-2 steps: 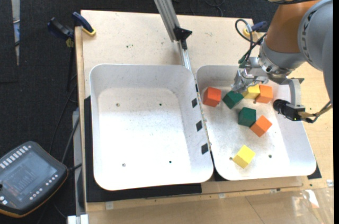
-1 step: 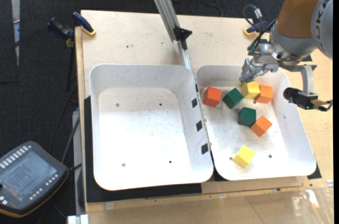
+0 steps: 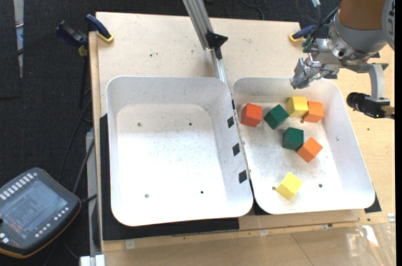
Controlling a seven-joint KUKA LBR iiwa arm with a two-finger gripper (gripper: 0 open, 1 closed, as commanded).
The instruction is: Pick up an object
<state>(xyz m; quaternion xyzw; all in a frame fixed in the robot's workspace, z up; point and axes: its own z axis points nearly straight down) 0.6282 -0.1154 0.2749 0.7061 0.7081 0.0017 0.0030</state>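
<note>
Yellow, orange and green blocks lie in the right bin [image 3: 352, 151]; the hand [image 3: 304, 77] hangs above a yellow block [image 3: 296, 106], its grip impossible to tell.

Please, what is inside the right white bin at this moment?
Right bin holds seven cubes: three orange, two green, two yellow. The hand covers part of the far rim.
</note>
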